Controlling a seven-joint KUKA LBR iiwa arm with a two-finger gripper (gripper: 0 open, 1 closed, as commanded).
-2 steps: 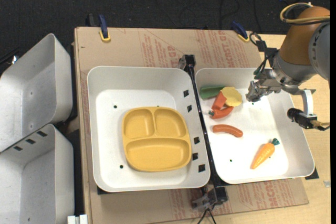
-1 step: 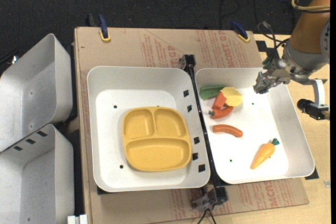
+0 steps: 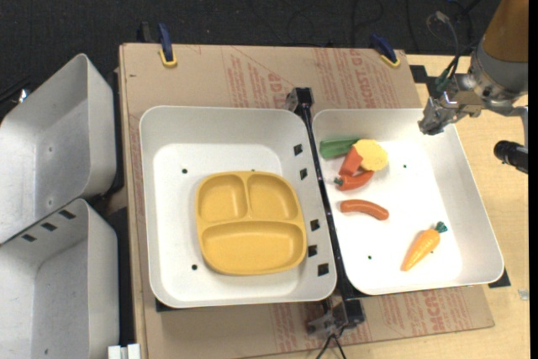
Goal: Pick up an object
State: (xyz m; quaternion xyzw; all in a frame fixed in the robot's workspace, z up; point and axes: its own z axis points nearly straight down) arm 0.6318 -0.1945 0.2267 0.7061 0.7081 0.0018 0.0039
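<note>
A toy carrot [image 3: 422, 246], a sausage [image 3: 364, 209] and a clustered yellow, red and green pile [image 3: 356, 160] are being held by the right bin [image 3: 471, 206]. The gripper [image 3: 434, 120] is being kept over that bin's upper right rim. A yellow divided plate [image 3: 250, 223] is being held by the left bin [image 3: 168, 181].

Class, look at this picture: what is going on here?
A robot arm reaches in from the right, its gripper over the far right corner of the right bin. Nothing is between its fingers. A carrot, a sausage and a small heap of toy food lie in that bin; a yellow divided plate sits in the left bin.
</note>
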